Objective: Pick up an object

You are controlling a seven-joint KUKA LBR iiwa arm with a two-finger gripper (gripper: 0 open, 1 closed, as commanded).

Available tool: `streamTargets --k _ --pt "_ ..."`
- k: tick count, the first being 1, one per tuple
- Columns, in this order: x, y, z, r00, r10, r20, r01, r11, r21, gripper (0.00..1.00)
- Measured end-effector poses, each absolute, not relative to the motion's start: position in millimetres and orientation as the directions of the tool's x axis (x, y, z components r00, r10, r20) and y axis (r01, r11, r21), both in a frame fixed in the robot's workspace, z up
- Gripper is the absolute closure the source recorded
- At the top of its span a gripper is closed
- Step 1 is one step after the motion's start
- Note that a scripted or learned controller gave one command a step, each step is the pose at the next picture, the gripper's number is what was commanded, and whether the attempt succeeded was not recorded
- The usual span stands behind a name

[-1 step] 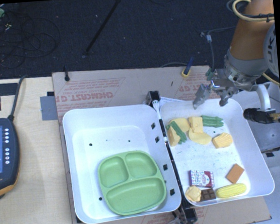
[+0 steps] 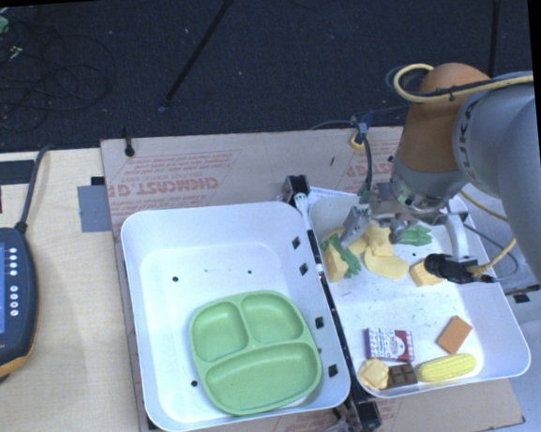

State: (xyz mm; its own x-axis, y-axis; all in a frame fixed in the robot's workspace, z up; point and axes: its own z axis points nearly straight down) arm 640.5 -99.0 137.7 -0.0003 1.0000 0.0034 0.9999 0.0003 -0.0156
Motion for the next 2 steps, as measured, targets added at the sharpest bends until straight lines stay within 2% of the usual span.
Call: streamTargets --k 1,2 --pt "645.6 -133.4 237.4 0.000 1.000 -0.004 1.000 0.000 0.006 0.00" --pt "641.9 -124.9 177.4 -0.001 1.000 0.002 1.000 0.001 -0.009 0.00"
